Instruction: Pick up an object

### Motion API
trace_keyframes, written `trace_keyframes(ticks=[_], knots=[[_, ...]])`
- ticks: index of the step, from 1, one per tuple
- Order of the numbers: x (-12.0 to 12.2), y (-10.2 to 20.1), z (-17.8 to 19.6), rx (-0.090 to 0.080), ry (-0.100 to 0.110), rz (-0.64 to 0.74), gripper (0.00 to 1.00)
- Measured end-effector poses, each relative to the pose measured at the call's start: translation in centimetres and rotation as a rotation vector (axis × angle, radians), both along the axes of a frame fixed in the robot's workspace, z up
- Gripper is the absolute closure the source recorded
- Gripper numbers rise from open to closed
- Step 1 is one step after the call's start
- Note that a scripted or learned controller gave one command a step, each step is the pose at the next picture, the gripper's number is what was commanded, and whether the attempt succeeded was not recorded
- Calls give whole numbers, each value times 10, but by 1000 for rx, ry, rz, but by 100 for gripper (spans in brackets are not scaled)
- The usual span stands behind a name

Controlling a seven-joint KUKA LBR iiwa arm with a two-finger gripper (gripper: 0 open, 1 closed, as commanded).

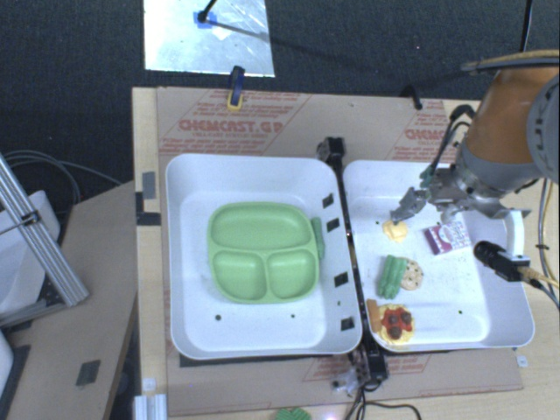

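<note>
The arm (516,121) is reaching in from the right and hanging over the right bin (503,326), its orange band sitting above the grey wrist. The hand (409,206) is pointing down and to the left over the bin's upper half, its tip hovering just above and beside a small yellow piece (395,230) lying on the bin floor. How far the hand is open cannot be told from this slant, and nothing is showing between its fingers. Just right of the yellow piece, a small purple and white packet (444,237) is lying flat, partly under the wrist. Below the yellow piece, a green toy (391,275) is lying lengthwise, touching a round cookie (412,275) on its right. Near the bin's lower left corner, a yellow piece topped with red berries (395,322) is resting close to the wall. A black fitting (495,261) is jutting out over the right side of this bin. The left bin (188,234) is holding a green tray (262,252) with three compartments, one long one at the top and two smaller ones below, sitting near the middle. Both bins are resting side by side on the worktop (289,116), which is covered with brown printed sheet, and a yellow and blue clamp (235,89) is gripping its far edge.
</note>
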State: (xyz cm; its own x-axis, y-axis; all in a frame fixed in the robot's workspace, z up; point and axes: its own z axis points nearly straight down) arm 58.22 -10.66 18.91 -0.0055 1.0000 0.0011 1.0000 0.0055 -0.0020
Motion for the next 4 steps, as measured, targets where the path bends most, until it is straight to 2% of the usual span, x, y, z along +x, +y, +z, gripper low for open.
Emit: trace_keyframes(ticks=[1,2,3,4], knots=[[-100,39,22,2,3,-4,0],[-41,161,63,2,-11,10,0],[-97,150,-7,0,1,-5,0],[-19,97,15,-2,-8,-5,0]])
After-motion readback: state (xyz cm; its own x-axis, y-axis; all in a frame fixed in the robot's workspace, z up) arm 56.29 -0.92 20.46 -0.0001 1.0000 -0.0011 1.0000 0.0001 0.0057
